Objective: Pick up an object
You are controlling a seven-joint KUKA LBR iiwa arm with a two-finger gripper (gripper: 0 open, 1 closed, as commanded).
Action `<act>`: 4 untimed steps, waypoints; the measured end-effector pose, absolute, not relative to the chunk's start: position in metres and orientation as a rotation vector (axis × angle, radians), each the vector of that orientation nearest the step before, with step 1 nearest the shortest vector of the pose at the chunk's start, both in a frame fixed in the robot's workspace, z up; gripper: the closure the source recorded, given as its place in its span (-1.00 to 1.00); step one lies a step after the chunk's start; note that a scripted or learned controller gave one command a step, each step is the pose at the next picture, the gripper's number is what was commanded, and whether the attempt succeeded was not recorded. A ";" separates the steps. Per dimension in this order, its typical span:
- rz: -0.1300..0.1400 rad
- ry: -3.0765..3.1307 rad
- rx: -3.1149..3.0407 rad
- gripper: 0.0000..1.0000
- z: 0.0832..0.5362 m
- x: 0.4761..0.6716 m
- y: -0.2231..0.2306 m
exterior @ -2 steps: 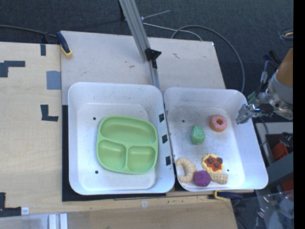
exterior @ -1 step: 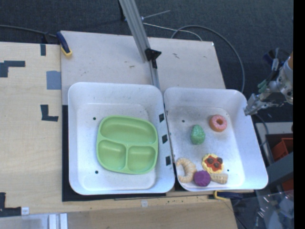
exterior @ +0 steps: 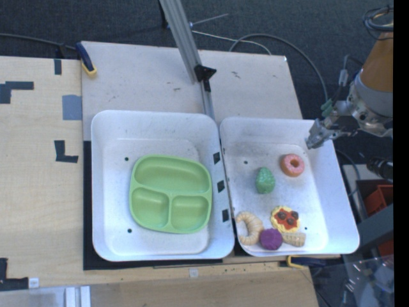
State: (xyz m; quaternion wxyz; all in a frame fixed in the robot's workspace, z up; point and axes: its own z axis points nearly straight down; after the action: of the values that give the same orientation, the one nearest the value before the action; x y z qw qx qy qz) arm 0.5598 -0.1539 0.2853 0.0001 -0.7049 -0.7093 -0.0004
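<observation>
The right bin (exterior: 332,190) holds a pink doughnut (exterior: 293,165), a green lumpy toy (exterior: 265,180), a small pizza slice with red toppings (exterior: 287,220), a purple ball (exterior: 271,239) and a tan croissant-shaped piece (exterior: 249,226). My gripper (exterior: 317,138) hangs over the bin's upper right corner, up and to the right of the doughnut. Nothing is seen in it.
The left bin (exterior: 108,139) holds a green divided plate (exterior: 170,194). A metal pole (exterior: 185,37) slants from the top down to the seam between the bins. Cables run across the bench behind the bins. A yellow and blue clamp (exterior: 86,59) sits at the bench's far left corner.
</observation>
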 end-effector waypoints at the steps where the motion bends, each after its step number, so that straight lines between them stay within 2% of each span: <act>1: 0.000 -2.228 -2.213 1.00 0.276 0.569 -0.100; 3: 0.000 -2.227 -2.215 1.00 0.269 0.619 -0.006; 4: 0.002 -2.227 -2.213 1.00 0.247 0.641 0.045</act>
State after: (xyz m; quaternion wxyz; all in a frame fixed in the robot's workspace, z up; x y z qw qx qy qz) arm 0.6413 0.0448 0.2465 0.0008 -0.7049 -0.7093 0.0007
